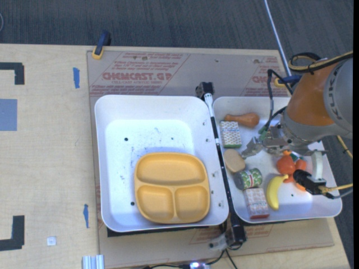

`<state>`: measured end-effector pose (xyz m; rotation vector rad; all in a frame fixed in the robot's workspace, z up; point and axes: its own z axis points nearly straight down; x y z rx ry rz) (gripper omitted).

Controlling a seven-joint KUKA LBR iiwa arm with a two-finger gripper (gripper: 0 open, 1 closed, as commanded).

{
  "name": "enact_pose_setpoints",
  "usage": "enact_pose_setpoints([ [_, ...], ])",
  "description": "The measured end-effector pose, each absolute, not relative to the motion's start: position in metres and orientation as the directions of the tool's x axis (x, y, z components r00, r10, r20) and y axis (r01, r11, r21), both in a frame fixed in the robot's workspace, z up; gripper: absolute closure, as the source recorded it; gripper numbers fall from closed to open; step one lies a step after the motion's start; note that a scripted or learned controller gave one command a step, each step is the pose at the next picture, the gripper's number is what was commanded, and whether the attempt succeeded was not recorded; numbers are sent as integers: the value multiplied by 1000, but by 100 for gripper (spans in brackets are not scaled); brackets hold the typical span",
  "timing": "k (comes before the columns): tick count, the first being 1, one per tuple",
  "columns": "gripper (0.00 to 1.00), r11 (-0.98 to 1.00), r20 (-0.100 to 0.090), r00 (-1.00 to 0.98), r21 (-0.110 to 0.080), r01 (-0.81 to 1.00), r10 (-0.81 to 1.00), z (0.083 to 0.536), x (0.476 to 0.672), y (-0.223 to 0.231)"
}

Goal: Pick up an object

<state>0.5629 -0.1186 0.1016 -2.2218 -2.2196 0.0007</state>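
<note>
My gripper [255,145] hangs low over the middle of the right bin [331,206], reaching in from the right. Just left of it lies a green and white box [230,134], and a tan bread slice [234,162] sits just below it. A brown drumstick [242,118] lies at the bin's far side. Toward the front are a green can [249,179], a yellow banana [273,191] and a red and white box [256,202]. An orange-red fruit [286,165] sits under the wrist. I see nothing between the fingers.
The left bin [106,150] holds a yellow divided plate [171,186] in its front half. A white piece [318,165] lies by the right bin's right wall. The arm covers the right bin's far right part.
</note>
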Motion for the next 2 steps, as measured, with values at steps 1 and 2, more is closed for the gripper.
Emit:
enact_pose_setpoints([
  [1, 0, -1, -1, 1, 4, 1000, 1000, 86, 531, -95],
  [2, 100, -3, -3, 3, 9, 1000, 1000, 97, 532, -95],
])
